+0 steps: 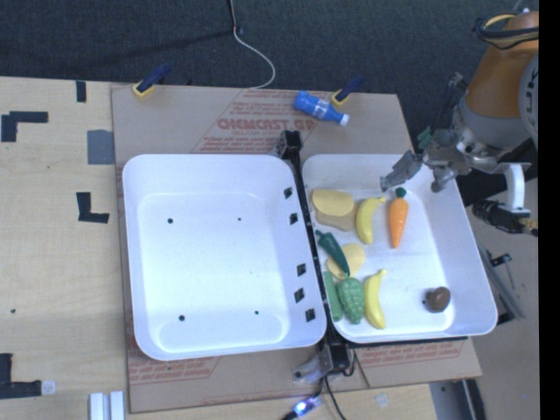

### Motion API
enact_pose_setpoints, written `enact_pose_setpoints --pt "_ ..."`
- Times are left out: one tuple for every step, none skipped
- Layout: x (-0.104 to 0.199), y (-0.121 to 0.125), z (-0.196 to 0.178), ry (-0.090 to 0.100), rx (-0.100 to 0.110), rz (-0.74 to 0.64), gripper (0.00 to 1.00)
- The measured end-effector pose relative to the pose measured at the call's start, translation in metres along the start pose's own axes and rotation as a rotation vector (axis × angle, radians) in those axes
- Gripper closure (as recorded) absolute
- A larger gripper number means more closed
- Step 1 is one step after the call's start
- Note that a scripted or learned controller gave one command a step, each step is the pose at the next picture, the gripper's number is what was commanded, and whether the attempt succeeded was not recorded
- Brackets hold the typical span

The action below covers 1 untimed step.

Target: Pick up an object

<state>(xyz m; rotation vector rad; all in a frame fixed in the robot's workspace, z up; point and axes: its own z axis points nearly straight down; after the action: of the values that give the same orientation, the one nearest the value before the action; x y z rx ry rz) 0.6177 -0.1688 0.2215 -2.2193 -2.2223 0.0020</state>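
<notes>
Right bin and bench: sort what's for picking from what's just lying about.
For picking: carrot, two bananas, potato, green veg, brown ball.
Lying about: blue bottle, clamps, cable.

Robotics lab: clamped cardboard-topped bench (pixel 262 125), twin white bins (pixel 140 234), toy food, taped markers.
</notes>
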Motion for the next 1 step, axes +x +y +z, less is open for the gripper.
enact_pose_setpoints --pt "0.0760 -0.0116 0.1440 -0.003 0.001 -0.003 0.00"
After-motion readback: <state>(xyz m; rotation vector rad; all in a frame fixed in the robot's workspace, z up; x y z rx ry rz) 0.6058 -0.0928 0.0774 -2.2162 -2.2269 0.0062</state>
